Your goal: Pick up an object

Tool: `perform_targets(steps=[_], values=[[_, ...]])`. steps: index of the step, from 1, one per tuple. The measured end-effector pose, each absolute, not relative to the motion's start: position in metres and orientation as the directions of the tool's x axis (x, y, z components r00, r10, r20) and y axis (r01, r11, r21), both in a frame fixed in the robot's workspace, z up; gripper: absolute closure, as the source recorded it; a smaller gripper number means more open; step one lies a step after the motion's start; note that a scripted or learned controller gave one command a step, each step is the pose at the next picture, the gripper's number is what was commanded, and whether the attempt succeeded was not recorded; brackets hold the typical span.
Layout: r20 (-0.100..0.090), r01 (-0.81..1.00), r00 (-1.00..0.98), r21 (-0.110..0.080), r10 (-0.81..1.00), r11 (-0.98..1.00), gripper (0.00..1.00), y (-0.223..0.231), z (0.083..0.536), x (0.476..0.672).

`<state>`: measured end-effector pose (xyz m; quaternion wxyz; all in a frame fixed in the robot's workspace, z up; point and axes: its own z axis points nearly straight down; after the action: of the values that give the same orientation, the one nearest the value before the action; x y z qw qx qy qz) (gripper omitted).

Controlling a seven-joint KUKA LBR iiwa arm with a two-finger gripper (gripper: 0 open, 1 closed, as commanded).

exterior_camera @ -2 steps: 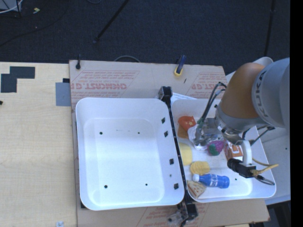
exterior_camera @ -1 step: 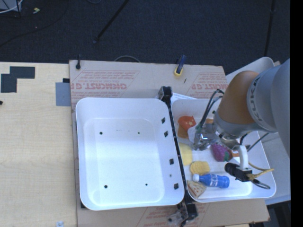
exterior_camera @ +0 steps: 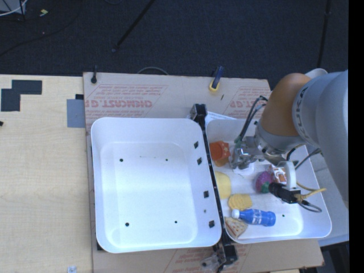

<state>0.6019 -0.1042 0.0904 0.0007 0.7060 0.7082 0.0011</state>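
Note:
The right bin (exterior_camera: pixel 310 226) holds several small items: an orange-red piece (exterior_camera: pixel 219 151), a pale yellow piece (exterior_camera: pixel 223 183), a yellow ridged piece (exterior_camera: pixel 240 201), a blue bottle with a white cap (exterior_camera: pixel 257 216), a tan wedge (exterior_camera: pixel 236 227) and a purple toy (exterior_camera: pixel 264 181). My gripper (exterior_camera: pixel 241 159) hangs low in this bin, just right of the orange-red piece and left of the purple toy. Nothing shows between its fingers.
The left bin (exterior_camera: pixel 108 152) lies beside it, split off by a black divider rail (exterior_camera: pixel 206 169). The grey arm with its orange band (exterior_camera: pixel 281 104) covers the right bin's far right corner. A yellow-and-blue clamp (exterior_camera: pixel 215 82) sits on the cardboard's back edge.

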Motion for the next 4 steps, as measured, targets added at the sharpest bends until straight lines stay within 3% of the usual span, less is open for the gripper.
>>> perform_targets(steps=[1,2,3,4], values=[[-0.002,1.0,-0.001,0.004,1.0,0.001,1.0,-0.087,0.09,0.623],[0.002,1.0,-0.001,-0.001,1.0,0.001,1.0,-0.106,0.089,0.645],[0.0,1.0,-0.003,-0.001,1.0,0.003,0.0,-0.106,0.089,0.644],[0.0,1.0,0.003,-0.002,1.0,-0.003,0.0,-0.165,0.09,0.62]])
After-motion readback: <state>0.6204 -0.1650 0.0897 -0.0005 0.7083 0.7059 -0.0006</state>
